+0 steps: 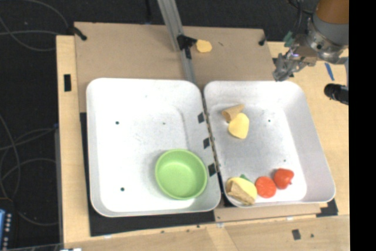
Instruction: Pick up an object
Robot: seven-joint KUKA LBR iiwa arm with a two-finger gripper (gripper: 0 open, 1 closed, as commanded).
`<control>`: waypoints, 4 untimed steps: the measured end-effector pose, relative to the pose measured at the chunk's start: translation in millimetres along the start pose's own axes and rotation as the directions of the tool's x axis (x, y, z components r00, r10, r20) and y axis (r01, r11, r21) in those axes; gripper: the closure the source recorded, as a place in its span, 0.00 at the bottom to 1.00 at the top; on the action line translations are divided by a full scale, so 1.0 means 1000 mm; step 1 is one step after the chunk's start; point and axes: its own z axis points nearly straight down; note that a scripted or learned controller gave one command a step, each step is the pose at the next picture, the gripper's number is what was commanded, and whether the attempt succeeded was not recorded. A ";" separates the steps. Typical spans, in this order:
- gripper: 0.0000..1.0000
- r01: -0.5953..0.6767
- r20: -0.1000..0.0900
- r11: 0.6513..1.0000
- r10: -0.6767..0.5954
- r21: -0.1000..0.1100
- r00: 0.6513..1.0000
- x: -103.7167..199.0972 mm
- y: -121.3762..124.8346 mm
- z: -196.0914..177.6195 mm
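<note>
Nearest the camera, low in the left bin (117, 103), sits a green bowl (181, 173), light and stiff by the look of it, smooth-sided, and best pinched over its rim rather than around the body. Across the divider, in the near corner of the right bin (294, 126), a cluster: a pale yellow wedge (242, 190) tucked against the wall, then two small red pieces (265, 187) and (284, 177) just beside it, nearly touching each other. These look like toy food, light and hard, probably a bit slick; the round red ones could squirt out of a pinch, so a grip across the widest part is my call. Farther up the same bin lies a yellow lump (239, 126) with a tan chunk (232, 113) touching its far side. That pair sits out in the open, away from the walls, so I judge it the easiest target, though the two touching could get nudged together. Beyond the bins, on the brown surface (235, 62), a small yellow bit (204, 46) rests by the metal post (170, 14). Farthest of all, the claw (284, 69) hangs at the right bin's far corner, over the rim, well apart from every piece and holding nothing; whether its fingers are spread or closed, I cannot tell from here
</note>
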 end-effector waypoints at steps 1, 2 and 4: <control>1.00 0.000 0.000 1.000 0.000 0.002 1.000 0.060 0.001 0.004; 1.00 -0.001 0.001 1.000 0.001 0.003 1.000 0.114 -0.004 0.022; 1.00 0.000 0.000 1.000 0.000 0.003 1.000 0.203 -0.019 0.025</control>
